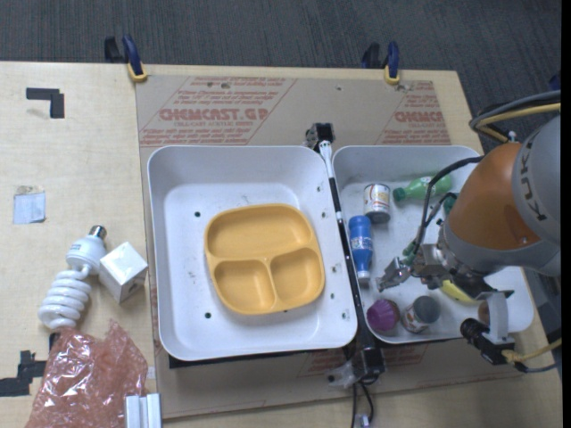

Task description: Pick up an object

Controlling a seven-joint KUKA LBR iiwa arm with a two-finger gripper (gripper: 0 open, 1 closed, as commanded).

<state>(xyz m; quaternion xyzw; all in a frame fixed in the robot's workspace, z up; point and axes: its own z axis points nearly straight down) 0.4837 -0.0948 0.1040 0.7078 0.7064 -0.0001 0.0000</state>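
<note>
Camera view: gripper [397, 273] low in right bin [357, 163], finger state impossible to tell, nothing visibly held. Nearest candidates: purple ball [384, 313] just below, blue bottle [359, 243] to its left. Best centred over one object, clear of neighbours, before descending.
</note>
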